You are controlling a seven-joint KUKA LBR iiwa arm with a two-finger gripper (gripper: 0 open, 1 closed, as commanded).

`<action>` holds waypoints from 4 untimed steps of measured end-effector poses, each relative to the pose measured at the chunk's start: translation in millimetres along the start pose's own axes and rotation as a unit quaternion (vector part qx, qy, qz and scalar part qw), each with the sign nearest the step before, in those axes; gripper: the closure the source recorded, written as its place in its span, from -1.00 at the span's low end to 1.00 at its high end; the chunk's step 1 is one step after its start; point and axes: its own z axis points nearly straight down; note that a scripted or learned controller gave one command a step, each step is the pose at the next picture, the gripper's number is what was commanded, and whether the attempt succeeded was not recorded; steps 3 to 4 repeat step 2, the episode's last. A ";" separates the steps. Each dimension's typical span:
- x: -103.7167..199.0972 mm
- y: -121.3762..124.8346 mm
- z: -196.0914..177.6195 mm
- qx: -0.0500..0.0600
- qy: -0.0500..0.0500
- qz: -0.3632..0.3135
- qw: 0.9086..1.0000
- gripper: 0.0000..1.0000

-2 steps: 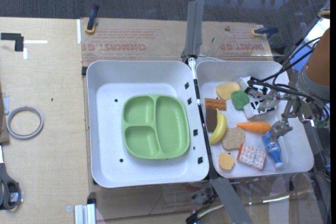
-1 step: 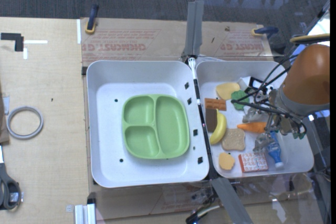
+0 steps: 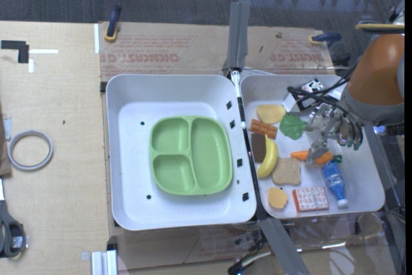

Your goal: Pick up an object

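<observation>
1. My arm (image 3: 380, 74) reached in from the right side, and its orange band was above the right bin (image 3: 370, 193).
2. My gripper (image 3: 320, 150) was low inside the right bin, just over the carrot (image 3: 301, 154), with its metal fingers (image 3: 315, 152) pointing down to the left.
3. I could not tell if my fingers were spread or pressed together, because they were small and mixed with the things under them. I saw nothing clearly between them.
4. The carrot lay near the middle of the right bin, between the green leaf (image 3: 293, 126) and the slice of bread (image 3: 287, 171).
5. The blue bottle (image 3: 335, 183) lay just to the right of the bread, tilted, with its cap toward the front edge of the bin.
6. The banana (image 3: 268, 158) lay along the left wall of this bin, touching the bread at its lower end.
7. Above the banana I saw a brown sausage (image 3: 263, 129) and a yellow piece of food (image 3: 270, 113).
8. At the front of the bin were a small round orange piece (image 3: 277, 198) and, beside it, a red and white card box (image 3: 311, 199).
9. The left bin (image 3: 125, 158) held a green tray (image 3: 192, 155) with three compartments.
10. On the bench to the left lay a grey ring (image 3: 28, 150).
</observation>
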 end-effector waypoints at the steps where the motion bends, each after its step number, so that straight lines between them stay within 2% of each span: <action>1: -1.2 1.6 -9.6 0.000 -0.003 -0.002 1.000 1.00; 2: -4.0 24.1 -152.8 0.000 -0.001 0.233 0.973 1.00; 4: -4.0 24.1 -152.8 0.000 -0.001 0.233 0.973 1.00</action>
